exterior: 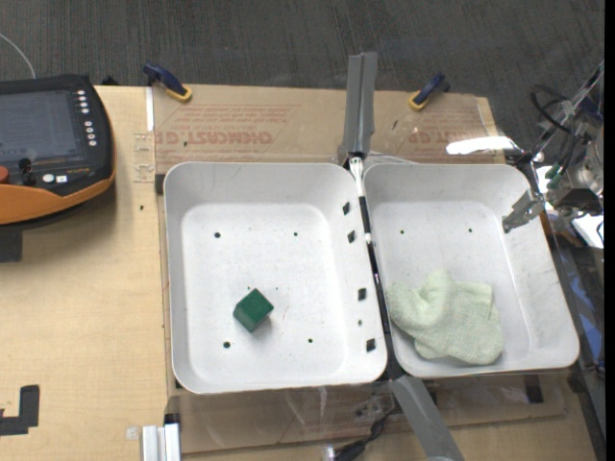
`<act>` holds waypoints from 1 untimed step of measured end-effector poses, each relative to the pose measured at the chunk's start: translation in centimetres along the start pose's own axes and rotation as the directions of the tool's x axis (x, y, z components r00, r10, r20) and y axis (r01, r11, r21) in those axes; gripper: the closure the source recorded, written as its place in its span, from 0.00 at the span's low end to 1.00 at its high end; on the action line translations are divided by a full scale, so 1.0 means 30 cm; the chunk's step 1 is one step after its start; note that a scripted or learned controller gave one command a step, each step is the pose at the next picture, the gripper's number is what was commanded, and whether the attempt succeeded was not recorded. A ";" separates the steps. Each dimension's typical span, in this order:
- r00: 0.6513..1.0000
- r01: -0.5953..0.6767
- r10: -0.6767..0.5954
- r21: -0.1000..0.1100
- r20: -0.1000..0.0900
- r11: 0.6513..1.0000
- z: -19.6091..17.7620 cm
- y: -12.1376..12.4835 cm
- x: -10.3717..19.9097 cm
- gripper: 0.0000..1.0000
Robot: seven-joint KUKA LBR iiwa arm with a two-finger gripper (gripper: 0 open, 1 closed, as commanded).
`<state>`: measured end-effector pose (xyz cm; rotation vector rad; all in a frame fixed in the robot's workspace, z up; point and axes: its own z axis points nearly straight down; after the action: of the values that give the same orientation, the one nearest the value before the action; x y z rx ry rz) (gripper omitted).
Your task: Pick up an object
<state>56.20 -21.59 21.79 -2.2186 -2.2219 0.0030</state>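
A small green cube point(254, 310) lies in the left white bin point(192, 200), toward its front middle. A crumpled pale green cloth point(448, 319) rests in the front part of the right white bin point(538, 296). My gripper point(527, 209) hangs at the far right, over the right bin's back right rim, well apart from the cloth and far from the cube. Cables and the wrist point(575, 157) clutter the view around it, and nothing shows in its grasp.
A teach pendant point(48, 147) lies on the bench at the far left. Two clamps point(168, 82) point(427, 91) pin the cardboard behind the bins. A grey divider post point(359, 104) stands between the bins at the back.
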 end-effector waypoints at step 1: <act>0.956 0.295 -0.295 -0.001 0.000 0.956 0.075 -0.128 -0.002 0.00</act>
<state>52.35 -21.65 19.55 -1.8629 -2.5286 0.0013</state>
